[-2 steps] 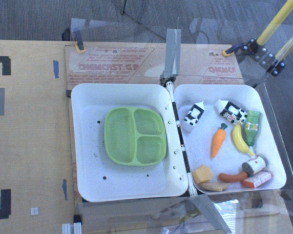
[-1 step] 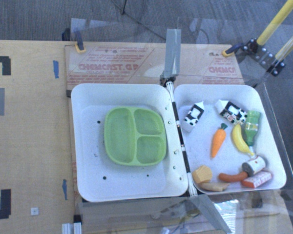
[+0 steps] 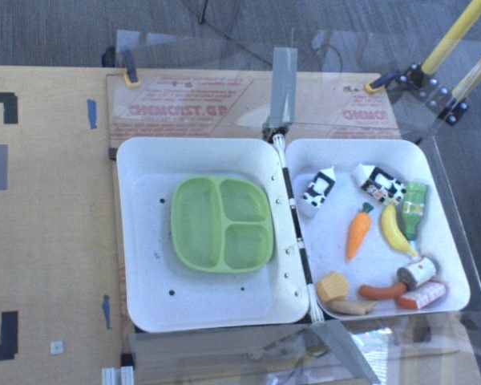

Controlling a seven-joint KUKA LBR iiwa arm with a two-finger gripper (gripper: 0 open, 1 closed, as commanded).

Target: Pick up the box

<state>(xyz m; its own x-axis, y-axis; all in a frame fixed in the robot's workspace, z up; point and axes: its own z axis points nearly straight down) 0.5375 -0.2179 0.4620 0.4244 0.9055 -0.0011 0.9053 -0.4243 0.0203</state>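
The little red box (image 3: 424, 295) lies in a corner of the right bin (image 3: 442, 184), just beside a small can (image 3: 417, 272). I cannot tell if the pincer is open or closed.

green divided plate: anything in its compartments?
Empty. The green three-compartment plastic plate lies flat in the left white bin; all three sections show bare green.

Two white bins sit side by side, the left bin (image 3: 136, 239) and the right bin (image 3: 445, 215). One green divided plate (image 3: 222, 224) lies in the left. The right holds two black-and-white cartons (image 3: 318, 189) (image 3: 381, 184), one carrot (image 3: 357, 231), one banana (image 3: 396, 230), one green packet (image 3: 413, 204), one sausage (image 3: 381, 291), one red-and-white box (image 3: 423, 295)
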